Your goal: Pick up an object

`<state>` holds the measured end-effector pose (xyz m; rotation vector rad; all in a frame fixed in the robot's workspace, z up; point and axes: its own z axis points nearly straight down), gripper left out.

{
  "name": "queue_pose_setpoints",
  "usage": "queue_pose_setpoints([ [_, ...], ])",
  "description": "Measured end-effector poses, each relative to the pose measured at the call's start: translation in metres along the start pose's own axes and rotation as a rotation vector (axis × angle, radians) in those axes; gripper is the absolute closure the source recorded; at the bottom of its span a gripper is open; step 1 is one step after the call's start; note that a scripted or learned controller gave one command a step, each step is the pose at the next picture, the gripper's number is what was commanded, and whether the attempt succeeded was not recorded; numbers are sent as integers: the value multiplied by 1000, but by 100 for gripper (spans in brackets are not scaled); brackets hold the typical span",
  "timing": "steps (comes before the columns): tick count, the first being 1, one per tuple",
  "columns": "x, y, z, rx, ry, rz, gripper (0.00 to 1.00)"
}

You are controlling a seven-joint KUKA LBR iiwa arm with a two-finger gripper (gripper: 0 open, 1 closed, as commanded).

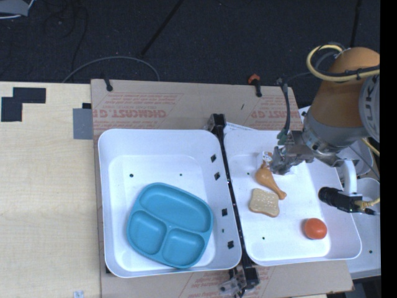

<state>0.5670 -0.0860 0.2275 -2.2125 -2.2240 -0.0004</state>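
End effector sits low in right bin, at 12 o'clock of tan drumstick-shaped toy; grip state can't tell. Flat bread slice just at its 6 o'clock. Round orange-red ball at 4 o'clock. Smooth blue three-compartment plastic tray lies in left bin.

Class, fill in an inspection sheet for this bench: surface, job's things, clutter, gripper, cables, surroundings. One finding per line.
Surface: two shallow white bins side by side, left bin and right bin, on a cardboard sheet.
Job's things: in the right bin, a chicken drumstick toy, a bread slice and a red tomato; in the left bin, a blue divided plate.
Clutter: nothing seen.
Gripper: the gripper is low over the right bin, right by the drumstick's upper end.
Cables: yellow cable loop on the arm; dark cables on the floor behind.
Surroundings: light wooden tabletop, dark floor.
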Motion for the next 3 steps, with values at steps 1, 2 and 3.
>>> queue_pose_setpoints([
  [1, 51, 0, -7, -1, -1, 0, 100],
  [2, 100, -8, -14, 1, -1, 1, 100],
  [3, 153, -14, 1, 3, -2, 1, 100],
])
